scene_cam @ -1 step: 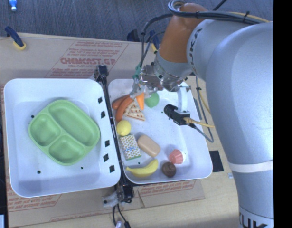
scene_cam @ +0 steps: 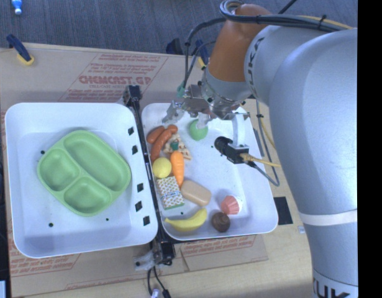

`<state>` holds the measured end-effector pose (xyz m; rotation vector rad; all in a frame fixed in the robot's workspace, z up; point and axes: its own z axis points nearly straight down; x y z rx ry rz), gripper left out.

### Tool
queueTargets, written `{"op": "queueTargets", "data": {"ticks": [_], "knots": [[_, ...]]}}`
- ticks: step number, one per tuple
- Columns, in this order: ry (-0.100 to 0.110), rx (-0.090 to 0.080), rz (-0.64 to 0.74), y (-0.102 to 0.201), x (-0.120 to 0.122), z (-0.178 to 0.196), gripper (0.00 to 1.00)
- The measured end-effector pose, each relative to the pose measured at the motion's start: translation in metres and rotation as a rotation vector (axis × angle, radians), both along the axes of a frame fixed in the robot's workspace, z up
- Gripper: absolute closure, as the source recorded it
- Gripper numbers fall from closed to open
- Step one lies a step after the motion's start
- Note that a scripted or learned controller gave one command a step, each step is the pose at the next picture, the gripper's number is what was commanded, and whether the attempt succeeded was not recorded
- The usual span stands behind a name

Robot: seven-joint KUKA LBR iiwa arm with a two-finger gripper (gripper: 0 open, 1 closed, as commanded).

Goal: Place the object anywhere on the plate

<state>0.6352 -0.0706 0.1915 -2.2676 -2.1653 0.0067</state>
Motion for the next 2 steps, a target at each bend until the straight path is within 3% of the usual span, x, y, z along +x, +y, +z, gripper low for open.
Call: {"op": "queueTargets", "data": {"ticks": [1,2], "knots": [[0.000,0.000,0.000,0.000,0.000,0.000,0.00],[-0.002,-0.001,0.069,0.122,-0.032,0.000,0.00]]}}
